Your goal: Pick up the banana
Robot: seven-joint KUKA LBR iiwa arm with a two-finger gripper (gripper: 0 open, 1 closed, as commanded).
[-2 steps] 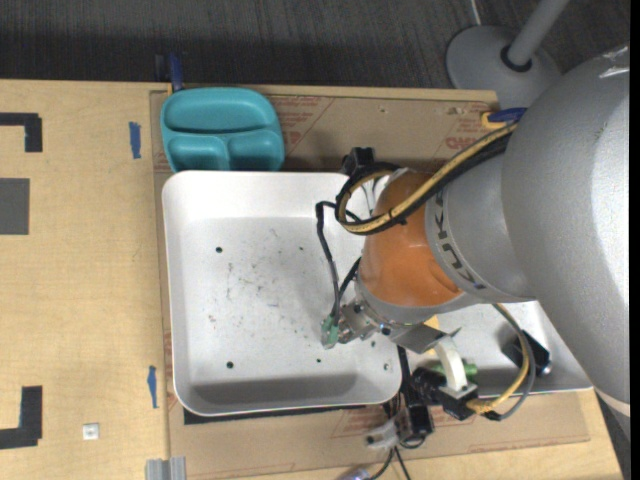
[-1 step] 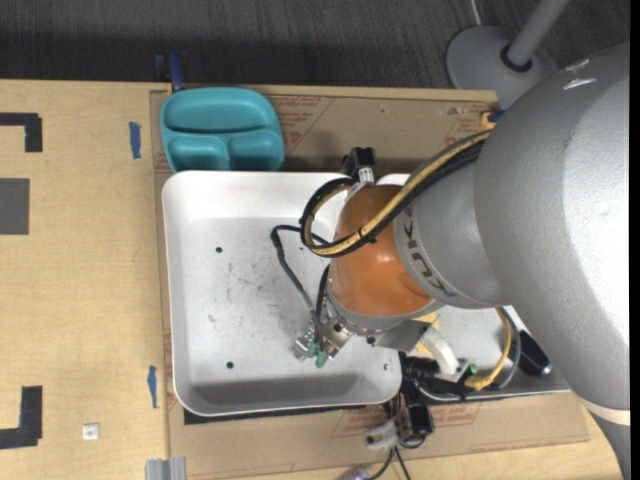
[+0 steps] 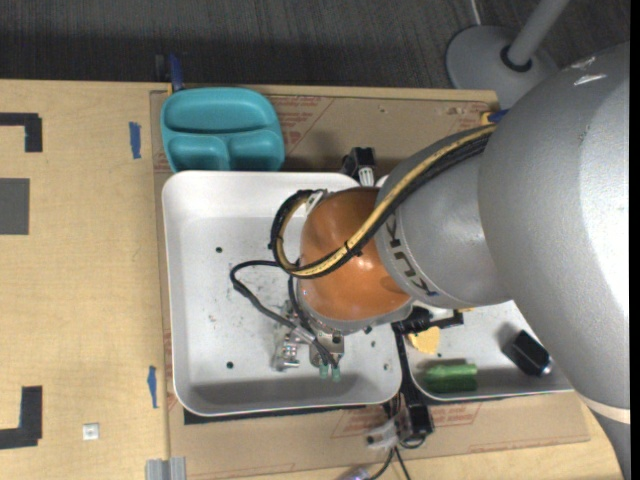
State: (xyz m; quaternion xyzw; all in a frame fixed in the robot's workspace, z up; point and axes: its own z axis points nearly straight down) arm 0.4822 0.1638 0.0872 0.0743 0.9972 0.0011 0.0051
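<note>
Grey arm with orange wrist band [image 3: 345,258] reaching over the shallow white left bin [image 3: 200,268], its two-finger gripper [image 3: 305,353] low near that bin's front wall. From where I stand, how far the gripper is open cannot be told, and nothing can be seen in it. A small yellow patch, probably the banana [image 3: 427,341], peeks from under the arm in the shallow white right bin [image 3: 500,393], by its left wall, just beside a green cylinder [image 3: 447,375]. Likely light, smooth-skinned and curved, so apt to roll. It is best gripped across the middle, on its narrow width.
</note>
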